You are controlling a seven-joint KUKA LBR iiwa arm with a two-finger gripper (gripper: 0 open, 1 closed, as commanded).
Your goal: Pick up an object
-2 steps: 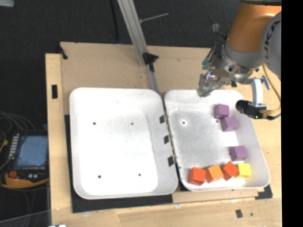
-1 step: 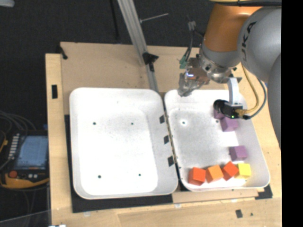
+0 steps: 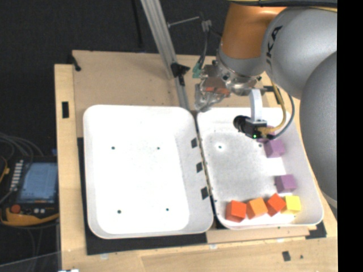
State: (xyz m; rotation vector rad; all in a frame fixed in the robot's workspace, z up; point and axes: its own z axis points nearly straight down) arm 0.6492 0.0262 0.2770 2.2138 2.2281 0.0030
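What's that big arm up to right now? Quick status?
Gripper at right bin's far corner, nothing seen held. Blocks: two purple, row along near edge. Nothing blocking them.

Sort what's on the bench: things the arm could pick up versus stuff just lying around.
For the job:
purple block
second purple block
yellow block
red block
orange block
red-orange block
hand

Just lying about:
left bin
right bin
handheld screen unit
metal rail

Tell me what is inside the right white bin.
The right bin holds two purple blocks and, along its near edge, a row of red, orange, red and yellow blocks. The arm covers the bin's far right corner.
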